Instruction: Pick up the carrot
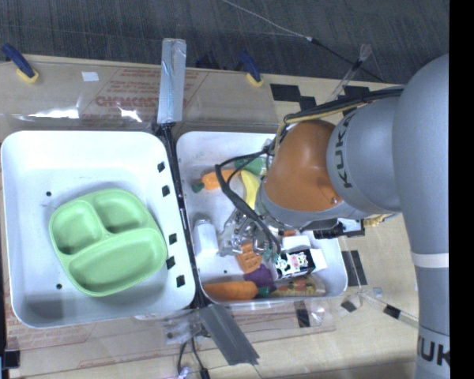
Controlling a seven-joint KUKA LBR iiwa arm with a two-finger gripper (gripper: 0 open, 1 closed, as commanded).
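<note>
The left bin (16, 212), well left of the fingers (241, 239), has a green plate (107, 239) with open room around it. In the crowded right bin (191, 152) the fingers stand open over clutter. The carrot (231, 290) lies just below them, against the bin's near edge, untouched.

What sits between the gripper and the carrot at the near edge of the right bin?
In the camera view, a purple toy piece lies between the gripper and the carrot.
</note>
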